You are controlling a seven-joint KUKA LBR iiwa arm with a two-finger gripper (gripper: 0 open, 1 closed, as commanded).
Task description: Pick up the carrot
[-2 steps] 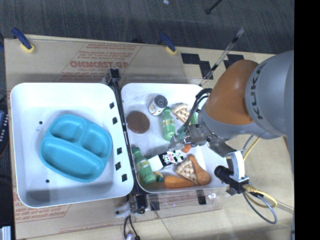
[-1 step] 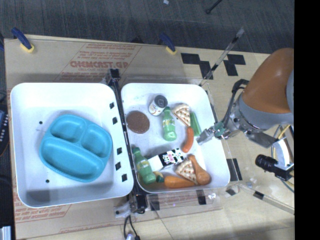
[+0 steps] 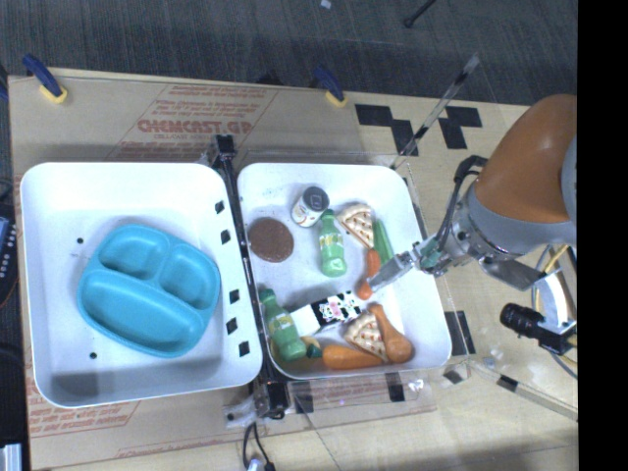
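Carrot (image 3: 350, 357) lies along the right bin's (image 3: 428, 226) near wall, beside a waffle slice (image 3: 365, 333); probably light, rigid, smooth plastic; best pinched mid-length; gripper (image 3: 385, 273) state: cannot tell.
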